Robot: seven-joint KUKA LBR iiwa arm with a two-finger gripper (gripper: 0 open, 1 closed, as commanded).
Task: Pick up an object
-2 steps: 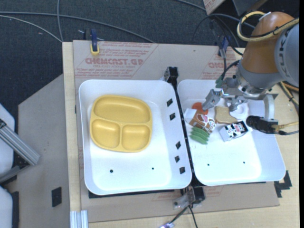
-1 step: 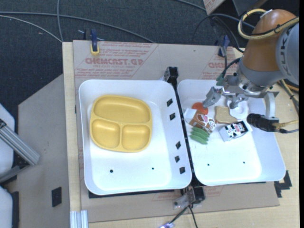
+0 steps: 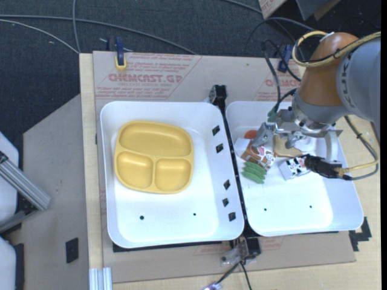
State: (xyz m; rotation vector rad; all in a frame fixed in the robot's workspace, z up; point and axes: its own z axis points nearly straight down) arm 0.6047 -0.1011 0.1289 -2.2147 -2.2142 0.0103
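From my station I see the surface (image 3: 151,62) carrying two bins: the left bin (image 3: 205,222) holds a yellow tray (image 3: 155,156), and the arm (image 3: 347,83) hangs over the right bin (image 3: 314,213). The hand (image 3: 273,135) is low over small objects (image 3: 260,159) near the divider; I cannot tell its opening or whether it holds anything. I judge this the approach-to-grasp step; next it needs to settle squarely onto one piece.

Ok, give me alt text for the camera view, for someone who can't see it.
A grey robot arm reaches from the right into the right white bin, its gripper low over a small cluster of toys. The left white bin holds a yellow divided plate.
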